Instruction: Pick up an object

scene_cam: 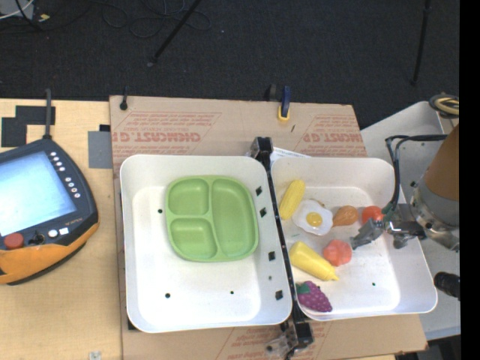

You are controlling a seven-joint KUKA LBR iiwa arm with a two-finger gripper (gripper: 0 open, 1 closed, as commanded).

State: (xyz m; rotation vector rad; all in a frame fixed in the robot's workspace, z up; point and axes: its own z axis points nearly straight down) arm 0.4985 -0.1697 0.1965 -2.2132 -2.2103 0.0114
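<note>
Camera view: jaws (373, 233) hover just right of the fried egg (313, 219), near the tomato (371, 215); whether they grip anything is unclear.

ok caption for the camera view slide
Robot hand reaching over the right bin of toy food; green divided plate in the left bin.

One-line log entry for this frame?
end effector: over right bin, beside tomato | grasp: none seen | tray: left bin
</note>
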